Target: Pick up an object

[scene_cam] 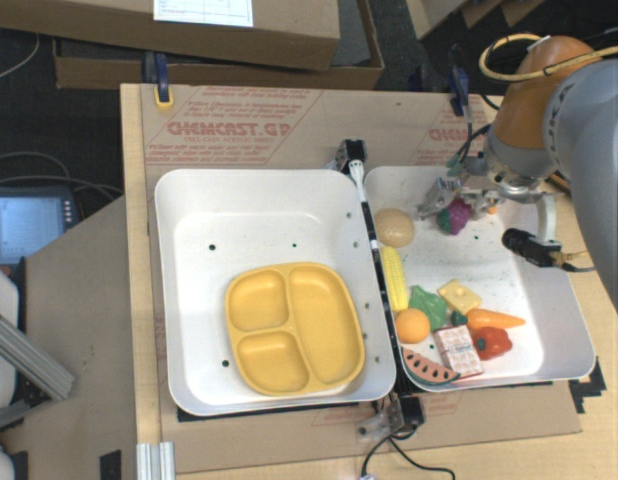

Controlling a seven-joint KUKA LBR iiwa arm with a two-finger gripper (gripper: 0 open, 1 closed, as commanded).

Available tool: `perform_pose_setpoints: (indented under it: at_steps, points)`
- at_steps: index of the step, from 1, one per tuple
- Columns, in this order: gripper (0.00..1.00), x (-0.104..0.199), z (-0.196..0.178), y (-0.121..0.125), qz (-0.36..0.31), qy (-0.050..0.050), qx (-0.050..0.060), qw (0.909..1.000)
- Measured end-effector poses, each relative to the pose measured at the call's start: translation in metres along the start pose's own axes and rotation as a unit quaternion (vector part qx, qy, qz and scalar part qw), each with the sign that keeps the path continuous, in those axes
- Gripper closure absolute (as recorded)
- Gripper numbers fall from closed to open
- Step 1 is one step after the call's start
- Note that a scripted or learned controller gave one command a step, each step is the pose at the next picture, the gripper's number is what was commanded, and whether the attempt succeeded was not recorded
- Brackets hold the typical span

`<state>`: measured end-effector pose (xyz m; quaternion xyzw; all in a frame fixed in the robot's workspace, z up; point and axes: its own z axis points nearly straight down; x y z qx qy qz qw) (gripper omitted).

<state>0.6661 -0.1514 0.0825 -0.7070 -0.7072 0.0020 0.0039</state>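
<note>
My gripper (456,206) hangs low over the far part of the right bin (579,353), its fingers open. A small purple object with a green tip (451,219) lies right under it, between the two fingers (430,206); I cannot tell whether they touch it. To its left rests a beige round ball (394,228). Nearer the front lie a corn cob (394,276), an orange (412,325), a green piece (429,303), a yellow wedge (459,295), a carrot (495,319), a red fruit (493,344), a pink-and-white box (457,350) and a watermelon slice (427,368).
The left bin (174,203) holds a yellow divided plate (292,326). The grey arm with its orange band (534,98) comes in over the right bin's far right corner. A black part with a cable (529,246) hangs over the bin's right side. A cardboard box (189,18) stands behind the bench.
</note>
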Motion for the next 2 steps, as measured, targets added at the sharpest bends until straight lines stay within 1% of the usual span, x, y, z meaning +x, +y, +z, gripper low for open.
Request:
perform_pose_setpoints:
  at_steps: [1, 2]
  points:
    - [1.00, -0.001, -0.012, -0.001, 0.000, -0.002, -0.002, 1.0000]
    - [1.00, 0.072, -0.106, -0.044, -0.002, 0.000, -0.004, 1.0000]
